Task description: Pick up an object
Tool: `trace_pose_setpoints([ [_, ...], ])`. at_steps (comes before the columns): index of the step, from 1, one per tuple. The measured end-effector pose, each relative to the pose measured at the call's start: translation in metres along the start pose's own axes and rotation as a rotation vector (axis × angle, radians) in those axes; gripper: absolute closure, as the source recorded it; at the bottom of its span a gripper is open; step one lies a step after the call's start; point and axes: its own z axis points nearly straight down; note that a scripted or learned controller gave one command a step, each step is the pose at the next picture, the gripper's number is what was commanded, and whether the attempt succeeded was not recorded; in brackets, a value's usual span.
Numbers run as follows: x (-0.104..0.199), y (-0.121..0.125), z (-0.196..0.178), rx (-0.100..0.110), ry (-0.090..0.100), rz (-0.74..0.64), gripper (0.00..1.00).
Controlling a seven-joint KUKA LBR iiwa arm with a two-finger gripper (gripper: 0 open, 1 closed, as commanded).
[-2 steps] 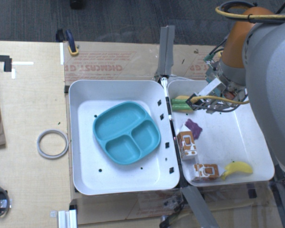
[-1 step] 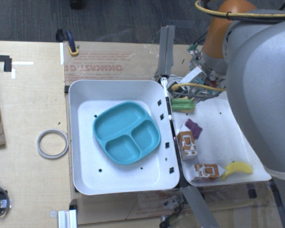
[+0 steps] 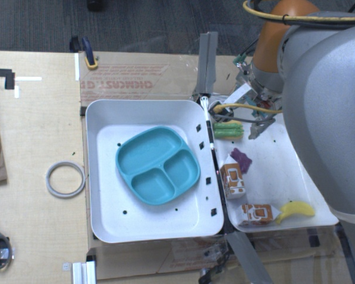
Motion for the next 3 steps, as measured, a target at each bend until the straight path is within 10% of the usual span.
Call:
trace_pose_setpoints([
  [2, -0.032, 0.017, 0.001, 0.002, -0.001, 0.023, 0.00],
  [3, -0.080, -0.043, 0.000, 0.001, 0.002, 0.094, 0.00],
])
